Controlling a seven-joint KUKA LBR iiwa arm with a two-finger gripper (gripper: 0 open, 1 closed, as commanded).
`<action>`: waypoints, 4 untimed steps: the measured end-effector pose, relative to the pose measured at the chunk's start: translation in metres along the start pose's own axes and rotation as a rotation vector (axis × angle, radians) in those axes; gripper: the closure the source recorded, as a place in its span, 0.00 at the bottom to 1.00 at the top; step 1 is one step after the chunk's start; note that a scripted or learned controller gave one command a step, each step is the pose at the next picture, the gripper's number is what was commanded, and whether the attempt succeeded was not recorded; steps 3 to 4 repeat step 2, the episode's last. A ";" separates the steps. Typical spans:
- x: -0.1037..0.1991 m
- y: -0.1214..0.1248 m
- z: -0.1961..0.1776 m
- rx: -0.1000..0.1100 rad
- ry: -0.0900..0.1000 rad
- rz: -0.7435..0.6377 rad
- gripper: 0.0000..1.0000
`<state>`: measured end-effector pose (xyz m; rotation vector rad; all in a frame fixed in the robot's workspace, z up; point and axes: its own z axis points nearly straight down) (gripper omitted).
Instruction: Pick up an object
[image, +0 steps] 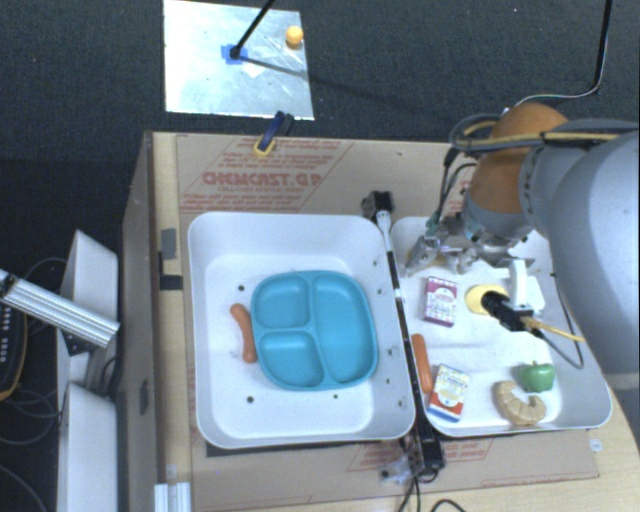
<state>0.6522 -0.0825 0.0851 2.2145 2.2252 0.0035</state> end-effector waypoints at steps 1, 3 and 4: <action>-0.007 -0.035 0.001 0.002 -0.001 0.003 0.00; -0.007 -0.034 -0.010 0.000 0.000 0.002 1.00; -0.007 -0.034 -0.010 0.000 0.000 0.002 1.00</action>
